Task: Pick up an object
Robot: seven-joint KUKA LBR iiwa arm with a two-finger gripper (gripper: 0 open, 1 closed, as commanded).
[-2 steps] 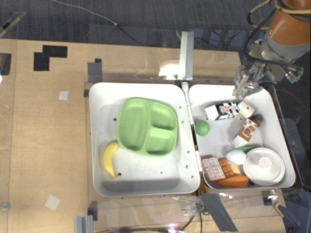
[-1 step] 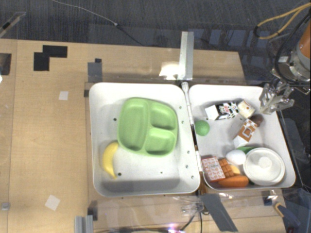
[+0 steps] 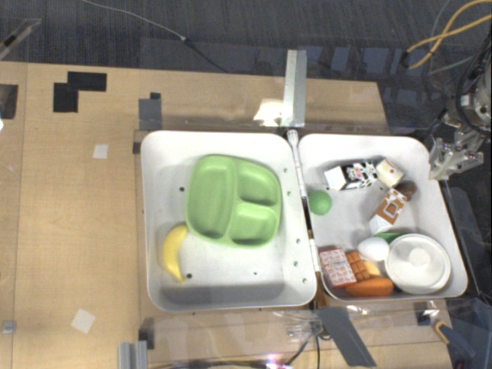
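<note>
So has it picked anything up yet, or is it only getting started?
Nothing looks picked up yet. The gripper sits beyond the right bin's far-right edge, with nothing visibly in it. The banana and green divided plate lie in the left bin. The whole pick remains.

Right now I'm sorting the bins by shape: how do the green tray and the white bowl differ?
The green tray is squarish with compartments and sits in the left bin; the white bowl is round, smaller, and sits in the right bin's near corner among other items. Both are dishes.
</note>
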